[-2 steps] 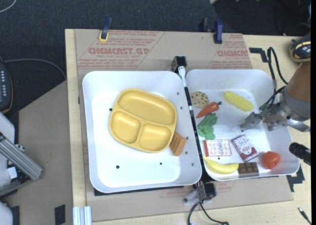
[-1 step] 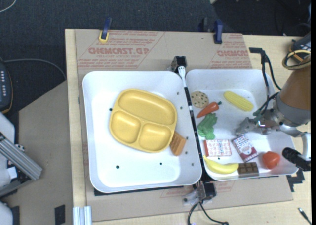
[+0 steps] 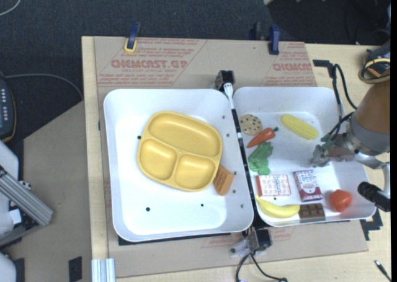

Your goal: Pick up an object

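The gripper (image 3: 322, 154) hangs low by the right bin's (image 3: 322, 98) right edge, near the red box (image 3: 306, 185). I cannot tell how its grip stands.

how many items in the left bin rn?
2: yellow divided plate in the middle of the left bin, and a small brown bread piece at the plate's lower-right edge, near the divider.

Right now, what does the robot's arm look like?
The robot arm is a thick, rounded tube with an orange-brown band and grey metal beneath it. Its small grey metal hand has thin fingers, and black cables run beside the arm.
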You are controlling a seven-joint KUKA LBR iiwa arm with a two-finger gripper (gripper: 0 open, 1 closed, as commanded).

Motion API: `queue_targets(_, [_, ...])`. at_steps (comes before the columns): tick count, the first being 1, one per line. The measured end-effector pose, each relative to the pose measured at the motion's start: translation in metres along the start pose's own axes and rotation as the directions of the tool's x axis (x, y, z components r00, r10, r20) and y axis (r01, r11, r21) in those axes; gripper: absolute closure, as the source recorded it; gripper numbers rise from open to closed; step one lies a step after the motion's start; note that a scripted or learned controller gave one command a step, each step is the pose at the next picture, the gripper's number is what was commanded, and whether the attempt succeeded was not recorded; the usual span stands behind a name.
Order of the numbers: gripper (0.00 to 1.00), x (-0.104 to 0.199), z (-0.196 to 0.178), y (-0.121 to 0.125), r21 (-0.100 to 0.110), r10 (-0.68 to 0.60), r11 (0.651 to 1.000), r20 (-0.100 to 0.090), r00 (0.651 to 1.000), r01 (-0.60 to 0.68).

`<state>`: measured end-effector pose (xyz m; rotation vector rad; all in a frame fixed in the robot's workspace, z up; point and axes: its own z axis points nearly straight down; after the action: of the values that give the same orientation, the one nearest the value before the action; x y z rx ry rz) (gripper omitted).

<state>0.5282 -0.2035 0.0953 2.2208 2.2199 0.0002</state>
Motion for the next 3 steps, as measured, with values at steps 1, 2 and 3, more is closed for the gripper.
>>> queue_targets(1, [1.00,-0.004,-0.049,0.010,-0.005,-0.001,1.000,0.002,1.000,0.001])
queue_targets(2, [1.00,-0.001,-0.093,0.013,-0.006,-0.002,1.000,0.002,1.000,0.002])
queue_targets(3, [1.00,-0.001,-0.132,0.014,-0.005,-0.001,1.000,0.002,1.000,0.001])
